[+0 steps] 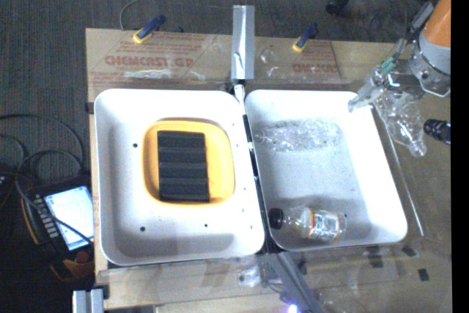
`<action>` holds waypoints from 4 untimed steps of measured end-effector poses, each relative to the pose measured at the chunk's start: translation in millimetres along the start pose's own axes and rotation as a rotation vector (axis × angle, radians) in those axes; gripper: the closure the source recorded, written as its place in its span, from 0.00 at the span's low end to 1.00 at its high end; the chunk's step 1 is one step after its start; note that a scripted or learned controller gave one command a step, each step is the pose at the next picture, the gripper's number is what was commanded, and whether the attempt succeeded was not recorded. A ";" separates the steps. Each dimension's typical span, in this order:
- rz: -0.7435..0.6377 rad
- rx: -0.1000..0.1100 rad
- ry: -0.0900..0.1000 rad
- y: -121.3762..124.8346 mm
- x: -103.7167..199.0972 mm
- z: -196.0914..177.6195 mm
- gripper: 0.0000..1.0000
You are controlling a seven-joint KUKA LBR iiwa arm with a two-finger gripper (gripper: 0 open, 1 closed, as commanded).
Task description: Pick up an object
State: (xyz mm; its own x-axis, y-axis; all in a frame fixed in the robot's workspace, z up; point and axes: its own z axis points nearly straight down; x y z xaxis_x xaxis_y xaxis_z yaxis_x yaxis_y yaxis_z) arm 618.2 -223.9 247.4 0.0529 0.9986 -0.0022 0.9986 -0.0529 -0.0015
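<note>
Right now the gripper [375, 89] sits at about 2 o'clock in the camera view, over the far right corner of the right bin [392, 190]. Fingers [360, 100] look spread apart, nothing solid seen between them. A crumpled clear plastic piece [401, 119] hangs just beside and below the gripper, over the bin's right rim; can't tell if it's touching the fingers or just draped nr them.

Inside the right bin, a clear plastic bottle [311, 222] w/ a dark cap and an orange-and-white label lies on its side at approx 5 o'clock, close to the near wall, cap pointing to 9 o'clock. A patch of crinkled clear film [297, 134] lies nr the bin's far wall, well apart from the bottle.

Left bin [117, 179] at 9 o'clock holds a yellow tray [223, 165] w/ a black ribbed block [183, 166] resting in it, roughly centred.
</note>
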 end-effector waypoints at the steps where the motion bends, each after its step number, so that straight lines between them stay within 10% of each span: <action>1: 0.000 0.000 0.000 0.0 0.0 0.1 0.00; 2: -0.224 0.002 0.006 -104.8 67.4 131.5 0.00; 3: -0.225 0.001 0.008 -104.2 68.4 122.9 1.00; 4: -0.330 -0.003 0.002 -89.0 124.1 10.5 1.00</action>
State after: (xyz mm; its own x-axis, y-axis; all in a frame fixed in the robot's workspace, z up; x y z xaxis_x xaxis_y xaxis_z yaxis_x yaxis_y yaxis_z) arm 535.9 -95.3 236.8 -0.2732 0.9620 0.0000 0.9620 0.2732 0.0009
